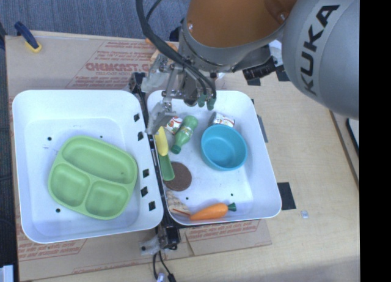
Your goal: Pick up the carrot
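The carrot point(209, 211) lies along the near edge of the right bin point(264, 177), well apart from the gripper point(164, 115). The gripper hangs over that bin's far left corner — whether it is open or closed I cannot tell. A blue bowl point(223, 147) sits mid-bin, a green bottle point(184, 134) just left of it. The left bin point(30, 122) holds a green tray point(91, 177).
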### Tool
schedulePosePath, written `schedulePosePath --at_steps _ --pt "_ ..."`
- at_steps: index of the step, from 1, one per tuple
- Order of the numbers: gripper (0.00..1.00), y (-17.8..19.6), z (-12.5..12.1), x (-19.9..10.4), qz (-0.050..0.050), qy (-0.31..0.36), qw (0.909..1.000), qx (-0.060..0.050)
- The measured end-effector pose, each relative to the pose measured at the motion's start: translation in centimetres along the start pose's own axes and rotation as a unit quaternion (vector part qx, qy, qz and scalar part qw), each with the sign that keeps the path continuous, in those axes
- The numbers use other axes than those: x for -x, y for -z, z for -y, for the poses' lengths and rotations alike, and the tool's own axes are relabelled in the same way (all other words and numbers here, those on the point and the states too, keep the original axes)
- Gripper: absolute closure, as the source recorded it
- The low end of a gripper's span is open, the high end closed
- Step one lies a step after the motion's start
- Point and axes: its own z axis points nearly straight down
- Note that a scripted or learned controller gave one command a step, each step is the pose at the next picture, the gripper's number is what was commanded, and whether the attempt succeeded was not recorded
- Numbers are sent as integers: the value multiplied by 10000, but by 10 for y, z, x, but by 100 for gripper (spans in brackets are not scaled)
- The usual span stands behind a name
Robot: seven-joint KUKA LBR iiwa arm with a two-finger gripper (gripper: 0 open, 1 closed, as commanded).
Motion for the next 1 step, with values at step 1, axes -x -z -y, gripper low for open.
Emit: schedulePosePath --at_steps 1 --pt "100 10 0 1 20 40 10000 -19"
